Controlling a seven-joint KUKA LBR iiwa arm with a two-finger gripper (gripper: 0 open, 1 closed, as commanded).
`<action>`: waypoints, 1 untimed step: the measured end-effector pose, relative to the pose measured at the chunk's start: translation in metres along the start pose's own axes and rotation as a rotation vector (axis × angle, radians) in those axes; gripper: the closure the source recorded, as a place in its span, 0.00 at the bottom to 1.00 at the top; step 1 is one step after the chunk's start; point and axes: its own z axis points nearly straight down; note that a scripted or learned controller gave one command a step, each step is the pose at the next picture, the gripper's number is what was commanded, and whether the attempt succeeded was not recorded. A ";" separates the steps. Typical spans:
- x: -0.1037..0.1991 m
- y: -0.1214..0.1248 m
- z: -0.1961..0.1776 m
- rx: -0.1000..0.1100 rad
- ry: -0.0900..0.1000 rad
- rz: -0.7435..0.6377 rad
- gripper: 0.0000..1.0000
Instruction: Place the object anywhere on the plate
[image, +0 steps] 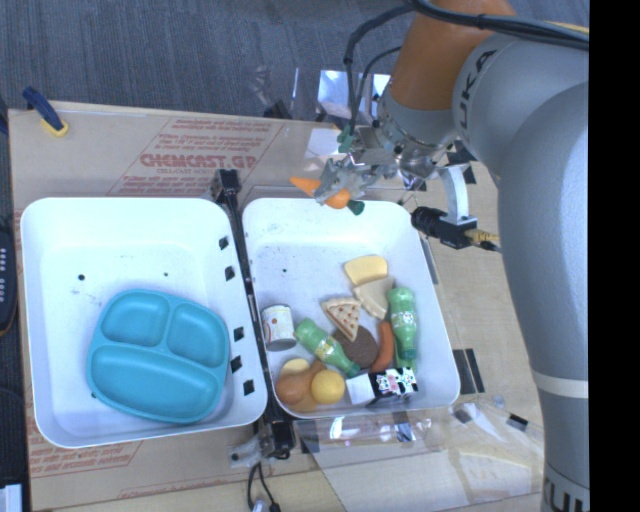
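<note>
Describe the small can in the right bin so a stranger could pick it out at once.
Start at the right bin, the one crowded with toy food. Look along its left wall, beside the black clips joining the bins: the small can lies there on its side. It alone is a silver cylinder with a white-and-red label, slightly apart from the pile.

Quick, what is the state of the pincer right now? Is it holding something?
Pincer: shut on the carrot, held above the far rim of the right bin.

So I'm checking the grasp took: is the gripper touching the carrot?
Touching. The camera view shows the carrot pinched in the gripper, lifted above the right bin's far rim.
</note>
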 end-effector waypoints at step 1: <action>0.001 0.000 -0.010 0.006 -0.001 -0.007 1.00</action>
